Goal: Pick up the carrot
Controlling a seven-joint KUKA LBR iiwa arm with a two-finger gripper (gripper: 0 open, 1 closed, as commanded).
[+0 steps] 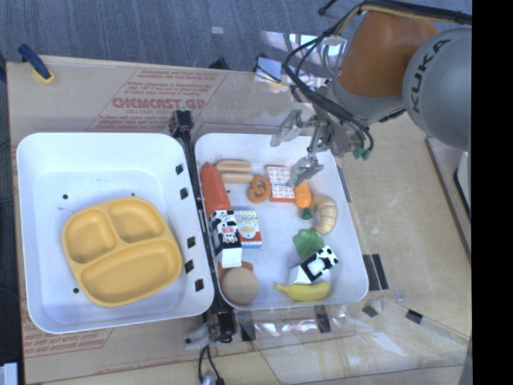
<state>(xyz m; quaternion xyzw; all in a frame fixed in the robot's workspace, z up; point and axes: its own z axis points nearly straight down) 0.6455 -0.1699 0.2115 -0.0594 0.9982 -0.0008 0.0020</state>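
The carrot, a short orange piece with a green tip, lies in the right bin near its far right side, between a red-and-white carton and a croissant. My gripper hangs over the bin's far edge, just above and behind the carrot. It is open, with one finger toward the back and the other finger reaching down close to the carrot's top end. Nothing is between them.
The right bin also holds a long red sausage, a bun, a pretzel, milk cartons, a green leaf, a cow-print carton, a banana and a brown ball. A yellow divided plate lies in the left bin.
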